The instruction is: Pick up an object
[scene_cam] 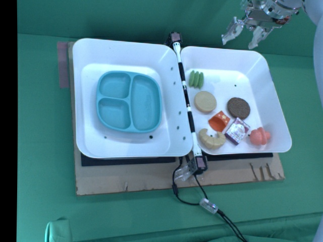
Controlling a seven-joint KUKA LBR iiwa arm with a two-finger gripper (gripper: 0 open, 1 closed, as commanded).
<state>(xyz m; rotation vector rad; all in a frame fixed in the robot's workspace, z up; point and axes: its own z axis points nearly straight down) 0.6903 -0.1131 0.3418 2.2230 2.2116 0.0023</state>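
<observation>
My gripper [243, 38] hangs open above the far edge of the right bin [272, 89], with nothing between its fingers. Below it in that bin lie green pea pods [196, 78], a tan round cracker [205, 101], a dark brown cookie [238, 107], an orange-red carton [219, 121], a small printed packet [236, 131], a yellowish croissant-shaped piece [211, 139] and a pink toy [259, 136]. All of them sit apart from the gripper, nearer the front of the bin.
The left bin [86, 135] holds a teal divided plate [129, 101]. A black-and-white bar [183, 87] runs between the bins. Cables [202, 198] trail off the bench's front edge. Green cloth surrounds the cardboard base [126, 185].
</observation>
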